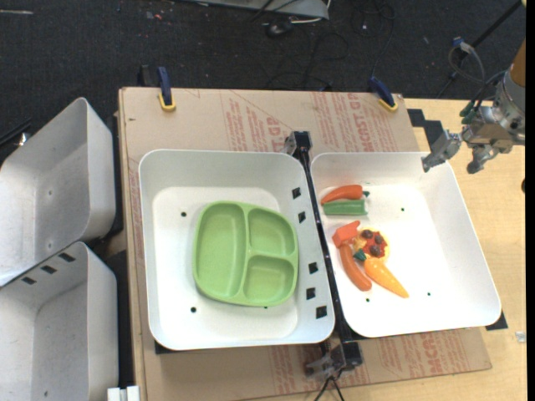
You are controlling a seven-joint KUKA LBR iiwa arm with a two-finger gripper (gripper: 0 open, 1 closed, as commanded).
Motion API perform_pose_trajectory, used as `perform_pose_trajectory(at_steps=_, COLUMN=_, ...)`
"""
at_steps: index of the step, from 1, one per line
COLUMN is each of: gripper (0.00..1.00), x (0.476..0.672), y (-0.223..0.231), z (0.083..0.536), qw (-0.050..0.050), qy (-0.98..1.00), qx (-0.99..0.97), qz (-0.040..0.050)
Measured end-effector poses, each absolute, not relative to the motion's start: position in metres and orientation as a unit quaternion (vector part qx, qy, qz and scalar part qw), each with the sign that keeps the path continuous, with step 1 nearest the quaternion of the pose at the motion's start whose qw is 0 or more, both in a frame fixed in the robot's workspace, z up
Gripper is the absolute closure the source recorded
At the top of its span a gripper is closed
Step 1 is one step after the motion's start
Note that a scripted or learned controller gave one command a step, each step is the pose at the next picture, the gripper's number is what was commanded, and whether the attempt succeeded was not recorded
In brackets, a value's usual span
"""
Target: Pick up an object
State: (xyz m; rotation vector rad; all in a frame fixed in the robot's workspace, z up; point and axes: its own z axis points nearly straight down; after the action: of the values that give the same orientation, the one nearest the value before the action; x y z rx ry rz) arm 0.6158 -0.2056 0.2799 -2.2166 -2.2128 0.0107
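In the right bin (451,249) lies a small heap of toy food. An orange-red pepper with a green stem (343,194) rests on a green piece (344,209) near the bin's back left. Below it lie a red pepper (346,234), a dark berry cluster (372,243), a long orange carrot (354,272) and a yellow-orange pepper (386,277). My gripper (457,154) hangs above the bin's back right corner, open, with nothing between its fingers. It is well to the right of the food.
The left bin (167,307) holds a green divided plate (247,254). Two spare white bins (50,249) stand off the bench at the left. Clamps (165,88) hold the cardboard board at its back edge.
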Motion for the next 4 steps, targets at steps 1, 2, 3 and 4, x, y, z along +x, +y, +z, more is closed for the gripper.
perform_pose_trajectory(at_steps=1, gripper=0.0, x=0.618, y=-0.205, z=0.287, qw=0.0, qy=-0.708, qx=-0.707, qz=0.0002)
perform_pose_trajectory(at_steps=2, gripper=0.0, x=0.618, y=-0.203, z=0.245, qw=0.001, qy=-0.707, qx=-0.707, qz=0.0012)
perform_pose_trajectory(at_steps=3, gripper=0.0, x=0.624, y=-0.209, z=0.197, qw=0.001, qy=-0.707, qx=-0.707, qz=0.0009)
perform_pose_trajectory(at_steps=4, gripper=0.0, x=0.629, y=-0.212, z=0.152, qw=0.0, qy=-0.707, qx=-0.707, qz=0.0007)
